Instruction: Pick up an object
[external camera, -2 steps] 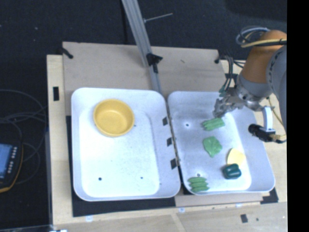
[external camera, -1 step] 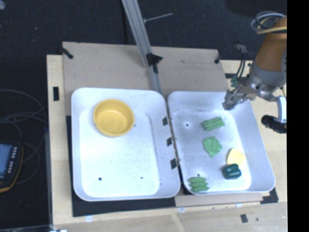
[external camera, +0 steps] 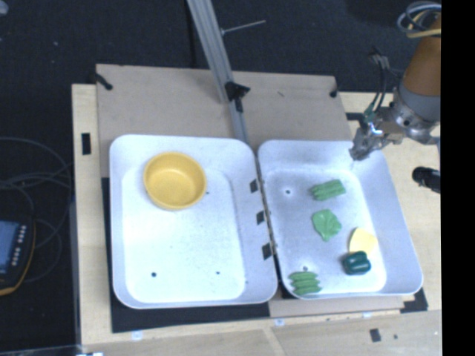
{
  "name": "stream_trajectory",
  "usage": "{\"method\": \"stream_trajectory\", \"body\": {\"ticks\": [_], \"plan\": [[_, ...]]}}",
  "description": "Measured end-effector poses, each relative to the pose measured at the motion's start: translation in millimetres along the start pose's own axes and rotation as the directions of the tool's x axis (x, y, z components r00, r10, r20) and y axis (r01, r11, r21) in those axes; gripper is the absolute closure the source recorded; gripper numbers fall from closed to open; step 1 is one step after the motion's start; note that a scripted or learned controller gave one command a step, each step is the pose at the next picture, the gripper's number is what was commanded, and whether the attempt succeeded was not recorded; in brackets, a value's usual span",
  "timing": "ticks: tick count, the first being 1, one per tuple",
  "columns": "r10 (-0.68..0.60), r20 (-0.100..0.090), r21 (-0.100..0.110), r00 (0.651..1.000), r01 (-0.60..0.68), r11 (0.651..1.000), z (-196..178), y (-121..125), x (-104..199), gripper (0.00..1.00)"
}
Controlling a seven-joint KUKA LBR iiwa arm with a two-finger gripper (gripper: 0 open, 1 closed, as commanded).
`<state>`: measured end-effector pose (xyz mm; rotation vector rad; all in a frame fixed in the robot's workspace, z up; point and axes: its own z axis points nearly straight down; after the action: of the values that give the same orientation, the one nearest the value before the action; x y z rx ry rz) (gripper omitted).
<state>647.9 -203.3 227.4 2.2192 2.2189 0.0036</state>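
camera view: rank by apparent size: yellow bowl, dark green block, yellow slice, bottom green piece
1. Yellow bowl, clearly largest.
2-4. Yellow slice, bottom green piece and dark green block look alike in size; not ranked.

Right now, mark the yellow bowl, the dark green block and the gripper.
yellow bowl (external camera: 174,179): camera view, middle of its hollow.
dark green block (external camera: 356,262): camera view, top face.
gripper (external camera: 359,151): camera view, at its fingertips, over the right bin's far edge.
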Motion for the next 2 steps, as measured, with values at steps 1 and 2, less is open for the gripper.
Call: {"method": "stream_trajectory", "body": {"ticks": [1,2], "plan": [[-0.002,-0.001,0.003,1.000,0.002,1.000,6,-1,45,1.00],[-0.005,-0.002,0.002,1.000,0.005,1.000,-7,2,101,1.00]]}}
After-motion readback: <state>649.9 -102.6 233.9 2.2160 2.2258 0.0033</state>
